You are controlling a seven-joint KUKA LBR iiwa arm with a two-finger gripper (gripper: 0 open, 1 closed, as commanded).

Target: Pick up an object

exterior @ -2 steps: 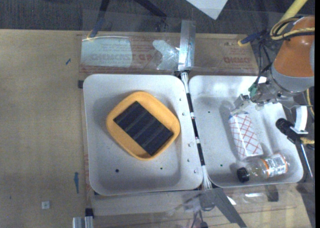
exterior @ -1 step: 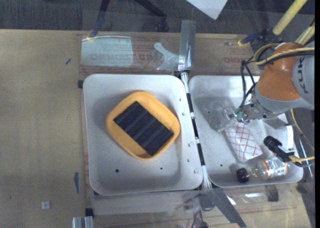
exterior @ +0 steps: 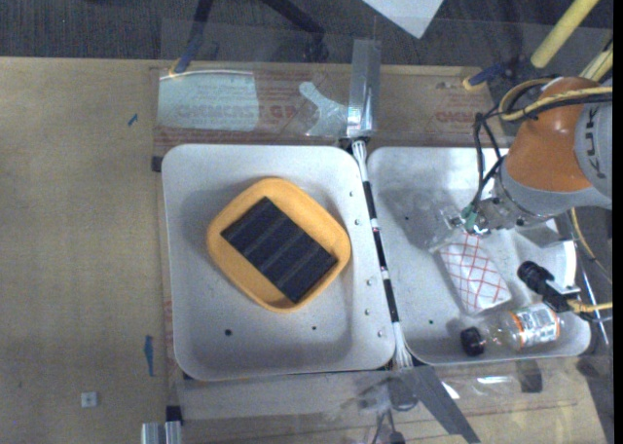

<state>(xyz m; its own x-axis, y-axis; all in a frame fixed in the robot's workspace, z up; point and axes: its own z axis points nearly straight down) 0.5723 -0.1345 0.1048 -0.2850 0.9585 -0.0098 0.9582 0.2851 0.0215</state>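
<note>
Gripper (exterior: 474,221) above checkered packet (exterior: 474,272) – right bin (exterior: 414,174)

Little can be read here. The arm (exterior: 584,145) bears dark letters on its grey casing at the right edge, seemingly "KU", cut off by the frame. A clear taped sheet (exterior: 209,101) behind the left bin carries faint pale lettering, too washed out to read. The bottle (exterior: 521,327) has an orange-and-white label, its print too small to tell.
</note>
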